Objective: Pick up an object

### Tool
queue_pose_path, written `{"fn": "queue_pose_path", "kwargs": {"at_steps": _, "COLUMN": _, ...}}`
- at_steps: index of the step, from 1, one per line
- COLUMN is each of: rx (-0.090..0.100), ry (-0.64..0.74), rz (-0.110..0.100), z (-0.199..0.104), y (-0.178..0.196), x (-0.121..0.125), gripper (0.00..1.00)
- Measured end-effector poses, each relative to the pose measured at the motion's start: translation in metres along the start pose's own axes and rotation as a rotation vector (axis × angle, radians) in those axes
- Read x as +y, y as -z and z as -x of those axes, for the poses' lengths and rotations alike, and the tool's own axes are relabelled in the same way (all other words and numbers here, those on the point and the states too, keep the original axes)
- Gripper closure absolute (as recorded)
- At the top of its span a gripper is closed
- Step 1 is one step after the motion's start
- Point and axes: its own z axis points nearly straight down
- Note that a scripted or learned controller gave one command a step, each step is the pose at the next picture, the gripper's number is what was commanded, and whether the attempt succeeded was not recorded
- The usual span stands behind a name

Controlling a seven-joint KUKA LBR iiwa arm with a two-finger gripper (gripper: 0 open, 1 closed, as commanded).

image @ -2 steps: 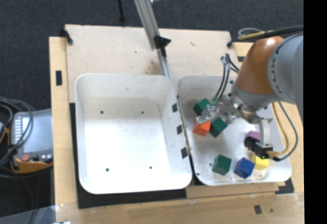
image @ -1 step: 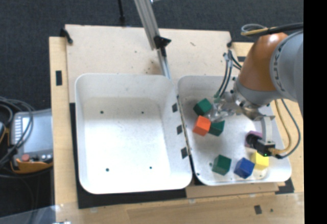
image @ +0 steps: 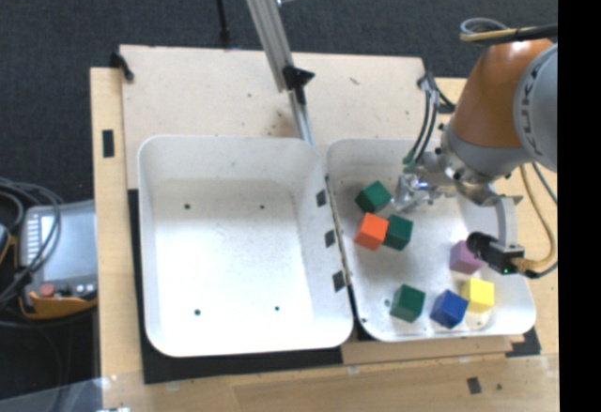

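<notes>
The right bin [image: 362, 166] holds several small cubes. A dark green cube [image: 374, 196] lies near its left wall, with an orange cube [image: 372, 231] and another green cube [image: 399, 233] just below it. My gripper [image: 411, 192] hangs low over the bin, right beside the upper green cube and above the orange and green pair. Nothing is visibly held. A purple block [image: 463, 256], a yellow cube [image: 481, 293], a blue cube [image: 450, 308] and a third green cube [image: 408, 302] sit near the bin's front right.
The left bin [image: 235, 241] stands beside the right one, sharing a raised divider. A slanted metal rail [image: 268, 21] rises behind the bins. Cables [image: 427, 124] trail beside the orange-banded wrist [image: 498, 105]. A small device [image: 52, 255] sits off the bench's left.
</notes>
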Motion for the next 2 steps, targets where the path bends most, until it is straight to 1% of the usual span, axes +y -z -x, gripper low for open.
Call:
{"fn": "queue_pose_path", "kwargs": {"at_steps": 1, "rx": -0.001, "ry": 0.0, "rz": 0.0, "z": 0.007, "y": 0.048, "x": 0.008, "gripper": 1.0}}
{"fn": "queue_pose_path", "kwargs": {"at_steps": 2, "rx": 0.0, "ry": 0.002, "rz": -0.003, "z": 0.008, "y": 0.069, "x": 0.01, "gripper": 1.0}}
